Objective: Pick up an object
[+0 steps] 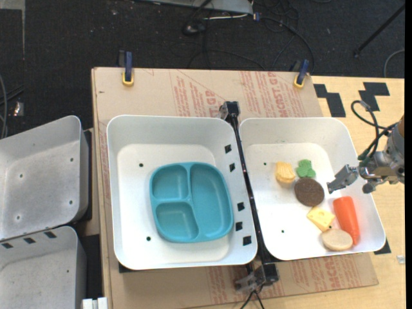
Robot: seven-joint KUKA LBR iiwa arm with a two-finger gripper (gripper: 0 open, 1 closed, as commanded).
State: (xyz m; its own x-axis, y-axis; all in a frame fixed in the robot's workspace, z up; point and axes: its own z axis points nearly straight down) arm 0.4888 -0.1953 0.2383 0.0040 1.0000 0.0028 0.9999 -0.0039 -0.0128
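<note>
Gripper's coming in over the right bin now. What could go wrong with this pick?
1. The brown cookie, yellow wedge, carrot and tan round piece lie crowded together, so the gripper may nudge a neighbour or clip two at once.
2. The carrot lies close to the right bin's wall; a finger could strike it.
</note>
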